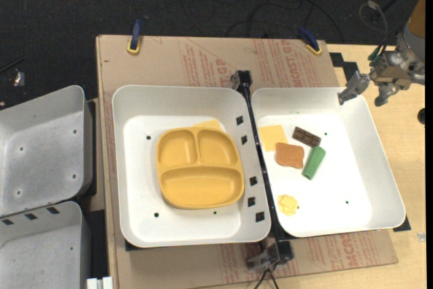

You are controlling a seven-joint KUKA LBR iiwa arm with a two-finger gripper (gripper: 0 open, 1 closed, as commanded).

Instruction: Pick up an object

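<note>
the claw (366, 91) hangs open and holds nothing, over the upper right rim of the right shallow white bin (379, 159). down and to its left, inside that bin, lie a dark brown chocolate bar (306, 137), an orange-brown toast slice (290, 156), a green cylinder (313, 163), a pale yellow flat cheese square (272, 137) and a small yellow lump (287, 204). farther left, the left white bin (132, 139) carries a yellow divided plastic plate (200, 168).
</note>
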